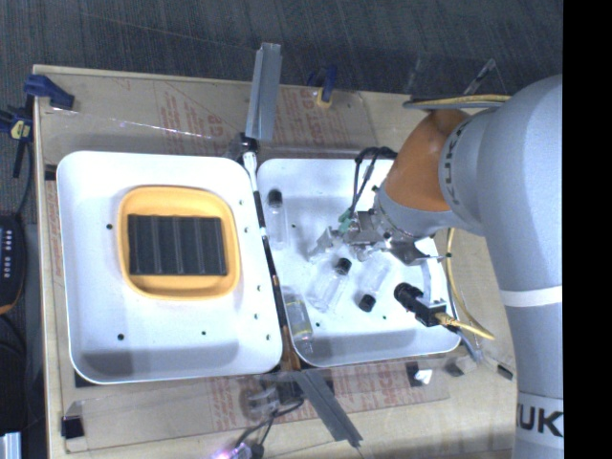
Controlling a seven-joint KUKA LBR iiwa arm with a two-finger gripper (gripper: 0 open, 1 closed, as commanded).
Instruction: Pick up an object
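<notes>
The right bin (316,352) holds several small clear bottles with black caps. One bottle (275,207) lies near the bin's left wall at the back. Two more bottles (328,287) (373,280) lie side by side in the middle, and another clear piece (298,316) rests against the left wall at the front. My gripper (342,240) is low in this bin, just above and behind the two middle bottles, close to the cap of the left one. Nothing can be seen held in it.
The left bin (86,333) holds a yellow-rimmed tray (178,242) with a dark slatted insert. A metal divider bar (262,94) rises between the bins at the back. The grey arm (497,189) covers the right bin's right side.
</notes>
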